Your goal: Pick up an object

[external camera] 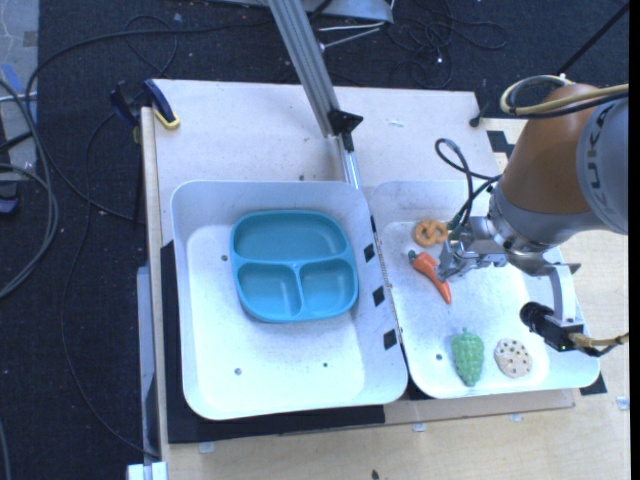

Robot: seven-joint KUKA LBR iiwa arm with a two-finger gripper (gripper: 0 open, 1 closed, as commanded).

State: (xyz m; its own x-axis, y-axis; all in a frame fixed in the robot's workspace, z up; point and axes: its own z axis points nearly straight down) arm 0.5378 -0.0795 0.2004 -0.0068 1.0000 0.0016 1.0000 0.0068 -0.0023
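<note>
In the right bin (560, 368) lie an orange carrot (432, 275), a tan pretzel (431, 232), a green leafy piece (467, 356) and a speckled cookie (513, 358). My gripper (452, 263) hangs low over the bin's left part, right next to the carrot's right side and just below the pretzel. The carrot lies slanted, touching or nearly touching the gripper's tip. The wrist body hides the fingers.
The left bin (200, 368) holds a blue divided plate (295, 265). A slanted metal pole (310, 58) comes down to the bins' far edge. Cables run from the wrist over the right bin's back. The arm's bulk (560, 168) covers the bin's right rear.
</note>
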